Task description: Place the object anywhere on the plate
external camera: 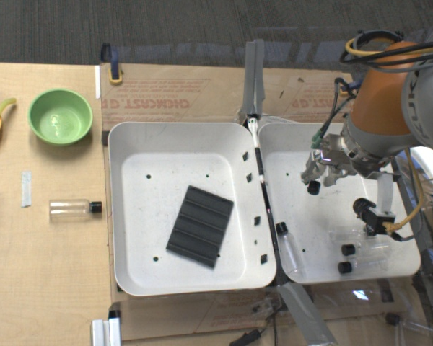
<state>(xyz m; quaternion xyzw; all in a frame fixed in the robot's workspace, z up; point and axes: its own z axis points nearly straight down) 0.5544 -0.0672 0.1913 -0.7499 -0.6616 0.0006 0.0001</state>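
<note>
On the tabletop (58,265), a green bowl (60,117) and a small clear bottle (73,207) are seen at the far left. In the left bin (130,139), a dark ribbed plate (200,225) lies flat, tilted. In the right bin (289,139), clear black-capped bottles (361,249) lie near the front. These are judged light, stiff and slippery, best gripped across the body. Above them the tool (316,179) is poised; its state cannot be told.

Dark ribbed rectangular plate (200,225), flat in left bin, tilted with long axis toward one o'clock, just below center. Clear plastic bottles with black caps (361,249) lying at right bin's five o'clock corner.
</note>
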